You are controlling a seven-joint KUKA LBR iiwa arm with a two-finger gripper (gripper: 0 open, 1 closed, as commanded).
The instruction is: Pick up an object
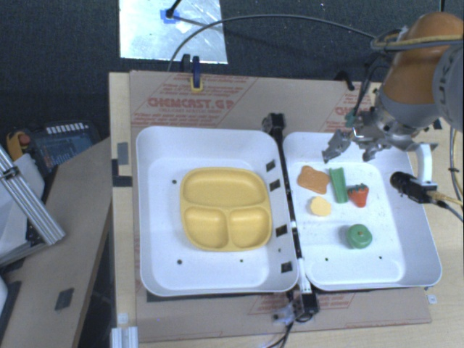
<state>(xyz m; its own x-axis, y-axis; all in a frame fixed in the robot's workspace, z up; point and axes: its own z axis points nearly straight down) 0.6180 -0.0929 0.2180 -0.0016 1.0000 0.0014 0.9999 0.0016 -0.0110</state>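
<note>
Camera view: the gripper [353, 148] hovers, fingers apparently spread, above the right bin's [413, 267] far edge. Nearby lie an orange slice [313, 179] and green stick [337, 183].

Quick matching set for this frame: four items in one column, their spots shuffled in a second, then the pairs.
Things
1. yellow tray
2. green round piece
3. orange piece
4. gripper

Places
A. near the front of the right bin
B. hanging over the back of the right bin
C. middle of the left bin
D. right bin, on its left side, just left of the green stick

Pairs: 1-C, 2-A, 3-D, 4-B
</note>
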